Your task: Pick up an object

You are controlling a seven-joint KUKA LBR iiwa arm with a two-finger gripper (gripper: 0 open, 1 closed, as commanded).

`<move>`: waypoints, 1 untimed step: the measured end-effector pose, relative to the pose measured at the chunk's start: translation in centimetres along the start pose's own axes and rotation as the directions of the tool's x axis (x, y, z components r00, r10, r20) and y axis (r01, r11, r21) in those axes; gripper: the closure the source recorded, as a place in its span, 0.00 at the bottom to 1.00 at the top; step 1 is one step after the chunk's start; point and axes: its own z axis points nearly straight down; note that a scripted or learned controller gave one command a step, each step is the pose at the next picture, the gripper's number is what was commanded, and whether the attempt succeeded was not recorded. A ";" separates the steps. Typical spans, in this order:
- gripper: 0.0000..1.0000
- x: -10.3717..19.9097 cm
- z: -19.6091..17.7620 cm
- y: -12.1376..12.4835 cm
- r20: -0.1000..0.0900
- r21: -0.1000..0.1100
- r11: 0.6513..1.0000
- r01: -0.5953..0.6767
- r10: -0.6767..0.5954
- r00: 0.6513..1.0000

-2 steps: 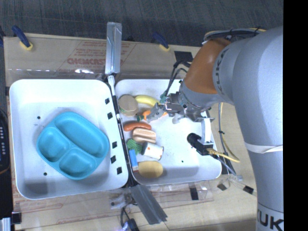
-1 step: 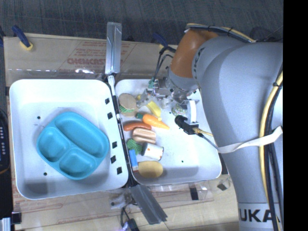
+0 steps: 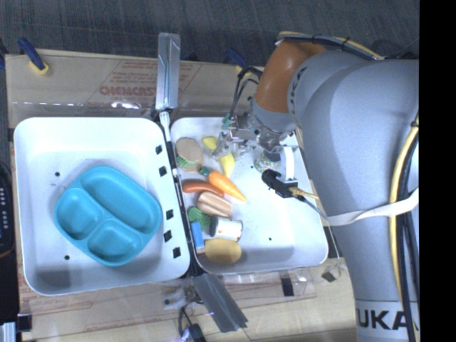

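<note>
Right, the big grey arm [image 3: 356,141] comes in over the right-hand bin [image 3: 285,244], its gripper [image 3: 235,140] low at the far end of that bin, and whether it is spread or closed on something I cannot tell. Well off to the gripper's left, the other bin [image 3: 35,191] carries a blue divided plate [image 3: 107,214]. Just below the gripper lies an orange carrot [image 3: 226,184], beside it a yellow piece [image 3: 227,164], then a hot dog [image 3: 214,204], and nearer the front rim a potato [image 3: 222,251].

fixed overhead camera, slanted down on both bins [image 3: 92,130], arm [image 3: 356,134] entering from right
</note>
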 end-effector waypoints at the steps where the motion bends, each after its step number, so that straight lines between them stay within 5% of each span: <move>1: 1.00 5.5 -9.7 -1.6 0.001 -0.024 0.998 0.058 -0.058 0.998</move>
